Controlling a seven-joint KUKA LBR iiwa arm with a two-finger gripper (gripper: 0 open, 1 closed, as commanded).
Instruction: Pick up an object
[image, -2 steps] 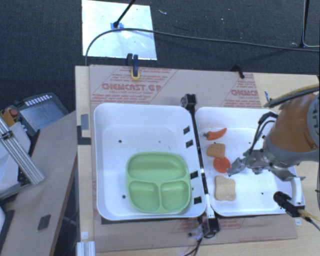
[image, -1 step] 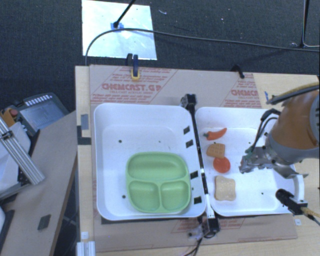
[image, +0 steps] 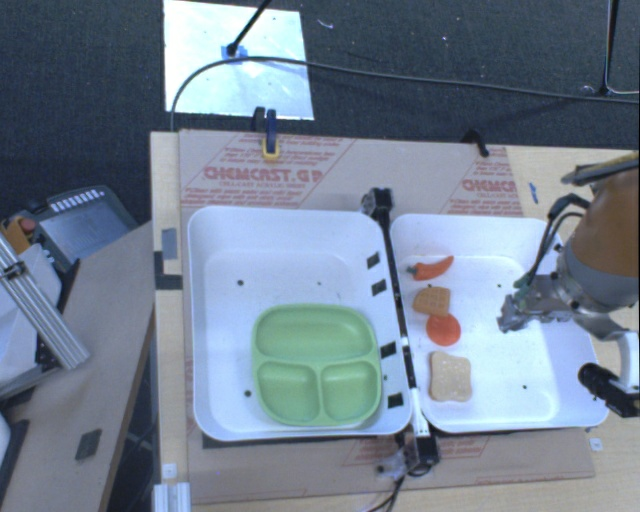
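Objects for picking lie in a column at the left side of the right bin (image: 560, 400): an orange pepper-like piece (image: 433, 267), a tan block (image: 432, 301), a red disc (image: 443, 329) and a pale slab (image: 450, 377). The gripper (image: 512, 315) hovers right of them, holding nothing; finger opening cannot be determined. The green divided tray (image: 316, 365) occupies the left bin (image: 225, 260).

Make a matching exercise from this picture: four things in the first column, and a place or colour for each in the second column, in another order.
Things:
1. green divided plate
2. orange carrot-like piece
3. round red-orange piece
4. pale bread-like piece

Places:
A. nearest the right bin's front edge
B. left bin
C. farthest back in the right bin
D. between the tan piece and the bread-like piece

Pairs: 1-B, 2-C, 3-D, 4-A
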